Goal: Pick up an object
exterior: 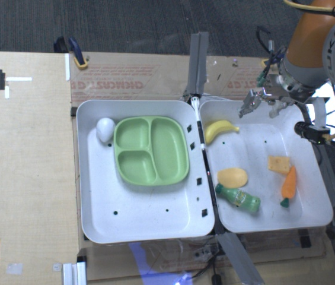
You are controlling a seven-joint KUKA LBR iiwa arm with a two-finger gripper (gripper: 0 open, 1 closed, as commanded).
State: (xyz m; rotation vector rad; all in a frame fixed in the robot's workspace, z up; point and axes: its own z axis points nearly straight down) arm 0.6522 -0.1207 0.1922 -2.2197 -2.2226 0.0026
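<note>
**My hand over the back of the right bin, five pieces lying loose below**

My hand (261, 101) hangs above the far rim of the right bin (309, 218), near its back edge, with my orange-banded arm (312, 34) reaching in behind it. I cannot tell whether my hand is open or closed; the metal parts blur together there, and I see nothing between them.

The nearest piece to me is the yellow banana (217, 129), lying just below and to the left of my hand, close against the divider between the two bins. Further toward the front lies a yellow lemon-like fruit (233, 177), and touching its lower edge is a green bottle (239, 199) on its side. Over on the right side of this bin sit a small tan block (278, 164) and, just beside it, an orange carrot (289, 184) with its green end pointing to the front.

The left bin (96, 218) carries a green divided plate (152, 151) with three compartments, and a white ball (105, 129) rests just beside the plate's far left corner, near the bin wall.

A blue and yellow clamp (75, 51) grips the surface (19, 177) beyond the left bin
</note>
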